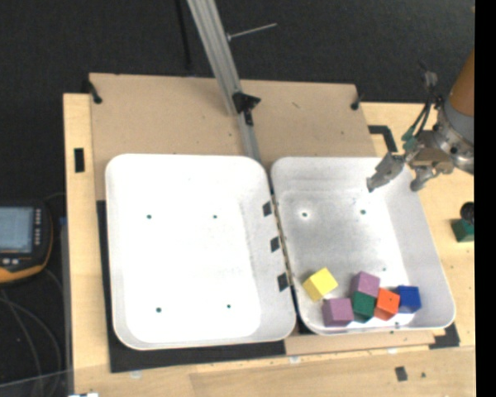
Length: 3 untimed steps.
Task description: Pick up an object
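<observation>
While the grey arm reaches in from the right, its two-finger pincer [394, 177] hangs over the upper right corner of the right shallow white bin [331, 188], with the fingers spread wide and nothing between them. One finger [380, 174] points down and to the left, the other [418, 179] points more straight down near the bin's right rim.

All the small blocks lie in the lower part of this right bin, well apart from the pincer. They are nearly cubes, so no long axis can be told. A yellow cube [321, 284] sits a little apart on the left, turned so that one corner points toward the bottom of the view. Just beside it, to the lower right, is a purple cube [337, 311]. A second purple cube [365, 284] stands above a green cube [363, 305], and they seem to touch. An orange cube [387, 303] lies to the right of the green one, and a blue cube [408, 298] is just beside the orange one, close to the bin's lower right wall.

On the left, the other shallow white bin [190, 246] shows a few small dark dots on its floor. Both bins rest side by side on the light wooden counter [223, 118].
</observation>
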Each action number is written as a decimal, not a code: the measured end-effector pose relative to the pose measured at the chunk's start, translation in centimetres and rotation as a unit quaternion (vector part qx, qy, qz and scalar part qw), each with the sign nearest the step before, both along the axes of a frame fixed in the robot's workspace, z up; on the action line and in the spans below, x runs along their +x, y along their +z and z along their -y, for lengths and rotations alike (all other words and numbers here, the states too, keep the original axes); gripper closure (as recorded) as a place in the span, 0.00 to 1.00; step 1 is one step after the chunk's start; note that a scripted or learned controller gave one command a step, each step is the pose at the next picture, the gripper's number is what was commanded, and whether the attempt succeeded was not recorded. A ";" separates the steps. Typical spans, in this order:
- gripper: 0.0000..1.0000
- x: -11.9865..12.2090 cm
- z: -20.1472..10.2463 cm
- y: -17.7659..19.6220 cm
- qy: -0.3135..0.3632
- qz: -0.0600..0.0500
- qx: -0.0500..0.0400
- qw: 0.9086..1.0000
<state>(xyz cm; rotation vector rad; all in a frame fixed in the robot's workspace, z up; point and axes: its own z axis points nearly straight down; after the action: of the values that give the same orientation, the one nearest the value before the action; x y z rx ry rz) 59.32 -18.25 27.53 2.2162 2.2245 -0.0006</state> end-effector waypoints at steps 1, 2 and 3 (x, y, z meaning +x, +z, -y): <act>0.00 7.1 2.0 -6.9 0.000 -0.002 -0.001 1.000; 0.00 7.1 2.0 -6.3 0.001 0.000 -0.001 1.000; 0.00 7.1 1.9 -6.3 0.003 0.000 -0.001 1.000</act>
<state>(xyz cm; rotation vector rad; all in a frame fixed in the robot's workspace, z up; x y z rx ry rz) 66.44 -20.19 21.20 2.2090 2.2305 -0.0039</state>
